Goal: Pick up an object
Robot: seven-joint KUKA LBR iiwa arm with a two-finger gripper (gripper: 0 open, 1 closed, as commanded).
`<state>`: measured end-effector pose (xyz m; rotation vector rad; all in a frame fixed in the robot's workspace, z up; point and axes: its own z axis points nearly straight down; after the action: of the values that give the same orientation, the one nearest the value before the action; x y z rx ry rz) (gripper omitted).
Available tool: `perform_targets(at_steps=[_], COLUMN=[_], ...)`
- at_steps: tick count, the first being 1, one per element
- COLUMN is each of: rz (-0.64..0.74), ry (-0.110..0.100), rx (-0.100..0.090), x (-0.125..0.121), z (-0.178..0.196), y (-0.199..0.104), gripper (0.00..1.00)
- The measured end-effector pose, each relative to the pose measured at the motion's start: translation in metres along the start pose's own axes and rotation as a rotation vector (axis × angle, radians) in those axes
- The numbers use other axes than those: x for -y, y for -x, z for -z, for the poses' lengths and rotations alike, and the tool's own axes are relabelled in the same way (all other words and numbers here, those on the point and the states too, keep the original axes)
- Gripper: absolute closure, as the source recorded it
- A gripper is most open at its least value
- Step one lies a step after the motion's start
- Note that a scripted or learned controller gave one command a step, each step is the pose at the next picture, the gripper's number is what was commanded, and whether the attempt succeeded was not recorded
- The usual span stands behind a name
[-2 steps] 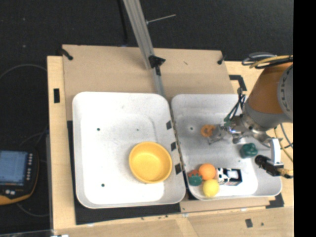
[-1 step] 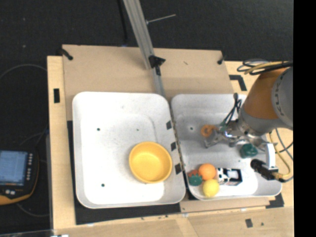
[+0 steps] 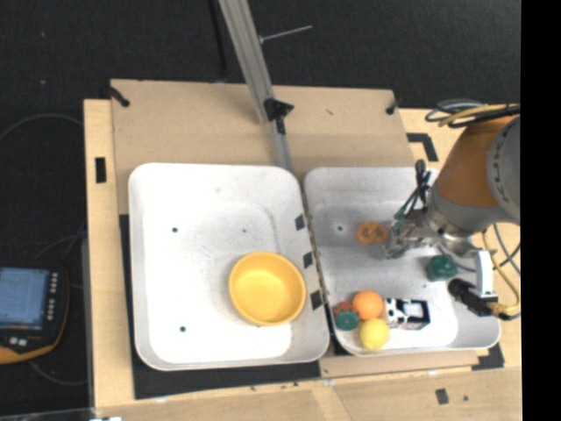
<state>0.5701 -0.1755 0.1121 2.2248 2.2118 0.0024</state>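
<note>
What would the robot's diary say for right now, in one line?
tool low in right bin | beside pretzel | nothing seen held | bowl in left bin

text: none legible | small black-and-white box (image 3: 408, 313) in the right bin: markings too small to read | handheld pendant with blue screen (image 3: 26, 310) at left edge: display blurred, unreadable

A tan wooden bench (image 3: 219, 130) is set on a dark black floor (image 3: 88, 33). A grey metal pole (image 3: 248, 51) is mounted at its far edge. A blue-screened handheld pendant (image 3: 31, 310) is seen left.
</note>
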Motion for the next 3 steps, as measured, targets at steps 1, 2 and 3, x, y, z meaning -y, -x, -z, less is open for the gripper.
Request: perform_targets(at_steps=[1,2,3], rz=[0.008,0.009,0.01], ry=[-0.002,-0.002,0.004], rx=[-0.001,-0.001,0.001], x=[-0.005,-0.012,-0.019], z=[0.043,0.101,0.162], y=[-0.004,0.001,0.009], gripper=[1.0,1.0,1.0])
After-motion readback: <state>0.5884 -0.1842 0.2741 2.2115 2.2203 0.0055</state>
